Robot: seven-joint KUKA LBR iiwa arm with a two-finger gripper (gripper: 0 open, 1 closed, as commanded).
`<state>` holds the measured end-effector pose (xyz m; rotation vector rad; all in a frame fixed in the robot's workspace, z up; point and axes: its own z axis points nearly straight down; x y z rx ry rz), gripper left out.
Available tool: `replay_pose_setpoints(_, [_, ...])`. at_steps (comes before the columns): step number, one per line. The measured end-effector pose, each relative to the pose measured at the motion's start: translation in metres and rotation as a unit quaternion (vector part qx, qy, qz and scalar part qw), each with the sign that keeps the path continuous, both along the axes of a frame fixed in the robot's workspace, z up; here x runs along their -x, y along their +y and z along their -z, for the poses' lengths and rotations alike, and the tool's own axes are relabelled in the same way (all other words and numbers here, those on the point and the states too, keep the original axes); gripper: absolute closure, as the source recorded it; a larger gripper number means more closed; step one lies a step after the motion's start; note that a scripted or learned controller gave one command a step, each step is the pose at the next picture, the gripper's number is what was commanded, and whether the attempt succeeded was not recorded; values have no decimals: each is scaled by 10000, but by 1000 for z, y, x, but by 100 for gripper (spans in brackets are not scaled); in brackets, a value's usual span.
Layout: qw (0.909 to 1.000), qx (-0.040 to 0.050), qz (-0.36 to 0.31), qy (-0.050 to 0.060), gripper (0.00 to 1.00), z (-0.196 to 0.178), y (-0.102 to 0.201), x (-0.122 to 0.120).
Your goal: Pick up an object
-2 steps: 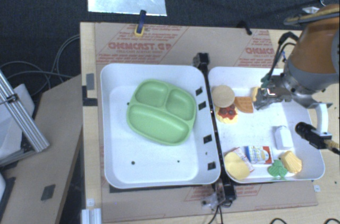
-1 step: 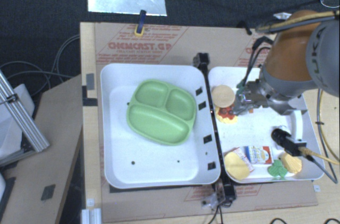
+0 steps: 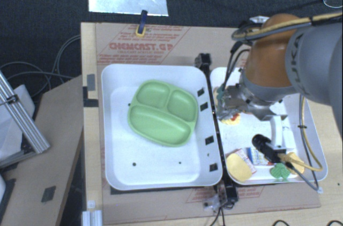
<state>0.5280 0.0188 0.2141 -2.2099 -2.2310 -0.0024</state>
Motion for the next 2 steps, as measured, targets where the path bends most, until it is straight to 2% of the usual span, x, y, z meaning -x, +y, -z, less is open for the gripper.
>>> replay_pose_setpoints(2, [10000,9,45,-4,100,-2,-12,3])
